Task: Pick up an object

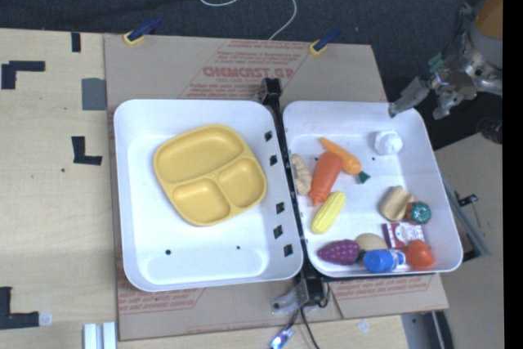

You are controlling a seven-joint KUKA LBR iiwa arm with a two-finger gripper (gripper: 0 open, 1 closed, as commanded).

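The right bin (425, 167) holds several toy foods. An orange carrot (326, 176) lies beside a smaller carrot (342, 155), with a yellow corn cob (328, 211) below them. A white cap (387, 143) sits near the bin's far right corner. Purple grapes (338, 252), a blue bottle (381, 261) and a red tomato (422, 256) line the near wall. My gripper (421, 105) hangs above the bin's far right corner, just outside the rim. Its fingers are spread open with nothing between them. It is closest to the white cap.
A yellow divided plate (211, 174) lies in the left bin (139, 217). A bread roll (395, 202), a green ball (419, 213) and a red-and-white carton (403, 234) crowd the right bin's right side. A pale ginger piece (301, 173) lies by the centre divider.
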